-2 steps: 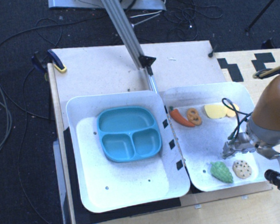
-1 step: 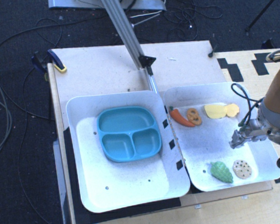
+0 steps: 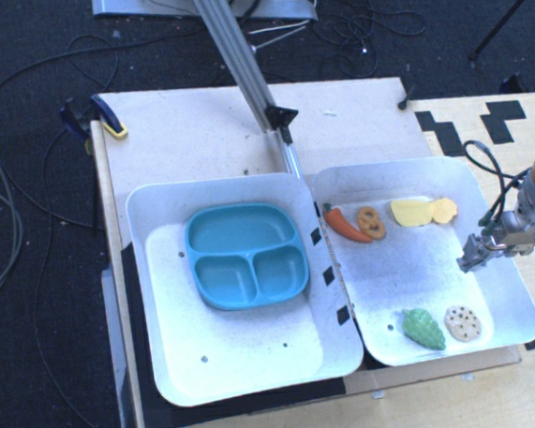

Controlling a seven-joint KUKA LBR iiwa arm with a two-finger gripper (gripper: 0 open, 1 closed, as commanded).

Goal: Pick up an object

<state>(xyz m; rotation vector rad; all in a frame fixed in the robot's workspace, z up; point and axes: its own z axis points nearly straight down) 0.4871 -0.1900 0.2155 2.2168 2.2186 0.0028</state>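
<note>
The right bin (image 3: 495, 233) holds six small items: a carrot (image 3: 346, 226), a pretzel (image 3: 372, 222), a pale yellow piece (image 3: 410, 212) and an orange chip (image 3: 445, 210) lie in a row along the far side, up and to the left of the gripper (image 3: 470, 259). A green leafy item (image 3: 424, 329) and a speckled cookie (image 3: 463, 324) lie flat side by side at the near edge, below the gripper and apart from it. No item sits between the fingers.
</note>
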